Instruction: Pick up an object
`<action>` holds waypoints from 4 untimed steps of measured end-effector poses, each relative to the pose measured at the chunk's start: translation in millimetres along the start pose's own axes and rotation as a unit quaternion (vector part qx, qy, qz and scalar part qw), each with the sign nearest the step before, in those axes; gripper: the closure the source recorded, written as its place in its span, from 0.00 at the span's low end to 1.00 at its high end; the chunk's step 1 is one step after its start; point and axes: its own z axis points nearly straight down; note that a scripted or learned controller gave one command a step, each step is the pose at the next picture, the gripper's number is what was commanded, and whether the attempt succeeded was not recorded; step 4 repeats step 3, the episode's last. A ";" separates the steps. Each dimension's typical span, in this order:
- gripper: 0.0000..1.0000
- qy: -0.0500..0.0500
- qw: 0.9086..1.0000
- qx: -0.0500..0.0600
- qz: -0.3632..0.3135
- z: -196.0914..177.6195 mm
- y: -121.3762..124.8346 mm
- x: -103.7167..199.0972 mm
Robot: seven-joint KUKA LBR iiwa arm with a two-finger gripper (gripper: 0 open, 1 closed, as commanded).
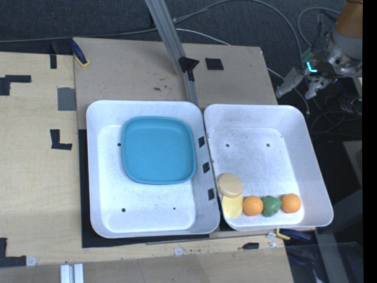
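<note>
Plate (158,150) in left bin (97,158) — food pieces (253,205) along right bin (294,134) near edge.

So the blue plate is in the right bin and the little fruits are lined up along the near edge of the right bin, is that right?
Not quite. The camera view shows the blue plate in the left bin, not the right one. The rest holds: the little fruits are lined up along the near edge of the right bin.

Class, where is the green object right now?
The green object lies along the right bin's near edge, between two orange balls.
</note>
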 end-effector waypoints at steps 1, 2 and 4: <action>0.00 0.000 1.000 0.000 0.000 0.1 0.0 0.0; 0.00 0.000 1.000 0.002 0.000 44.0 -1.8 5.6; 0.00 0.000 1.000 0.003 0.000 98.3 2.7 -2.4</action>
